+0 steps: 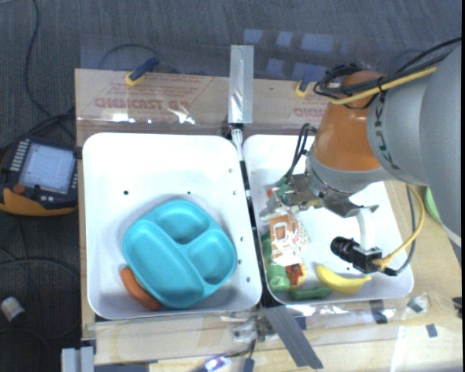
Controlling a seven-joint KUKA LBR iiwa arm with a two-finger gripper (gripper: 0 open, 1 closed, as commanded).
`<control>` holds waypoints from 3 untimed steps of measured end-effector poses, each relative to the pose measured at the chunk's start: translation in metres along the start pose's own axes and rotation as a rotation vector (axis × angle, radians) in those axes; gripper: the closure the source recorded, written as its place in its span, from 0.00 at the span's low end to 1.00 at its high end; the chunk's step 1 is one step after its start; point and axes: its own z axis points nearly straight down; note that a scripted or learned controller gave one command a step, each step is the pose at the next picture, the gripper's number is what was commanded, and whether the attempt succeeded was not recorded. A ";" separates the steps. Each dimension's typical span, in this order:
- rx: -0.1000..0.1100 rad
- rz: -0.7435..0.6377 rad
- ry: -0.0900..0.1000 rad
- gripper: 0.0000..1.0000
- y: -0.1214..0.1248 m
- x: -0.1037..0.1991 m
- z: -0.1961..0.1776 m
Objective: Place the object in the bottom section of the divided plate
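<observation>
1. The arm (pixel 403 122) reaches in over the right bin (pixel 387 200), and its gripper (pixel 288 194) hangs near that bin's left wall, just above the pile of objects. Whether it is open or closed I cannot tell; the wrist hides it.

2. The task's thing is not yet singled out. The candidates all lie in the right bin: a printed packet (pixel 285 239) just below the gripper, a banana (pixel 341 277) along the bottom edge, and green pieces (pixel 306 291) at the bottom-left corner. The packet looks the likeliest pick, being nearest.

3. The plate (pixel 180 252), blue with three sections, sits in the left bin (pixel 108 169), toward its bottom edge, with something orange (pixel 132 283) poking out from under its lower-left rim.

4. The step in hand looks like the grasp. To do it well: come straight down on the packet's middle, across its narrow width, clear of the bin wall and the green pieces.

5. Lift high enough to clear both bin walls before crossing.

6. The target is the section nearest the bottom edge of the left bin. Release low, over its centre, since the plate may rock on the orange thing beneath it.
</observation>
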 end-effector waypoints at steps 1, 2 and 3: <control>0.001 0.105 -0.001 1.00 0.010 0.094 -0.009; -0.001 -0.077 -0.005 1.00 0.041 0.190 -0.082; -0.002 -0.076 -0.006 0.00 0.042 0.189 -0.083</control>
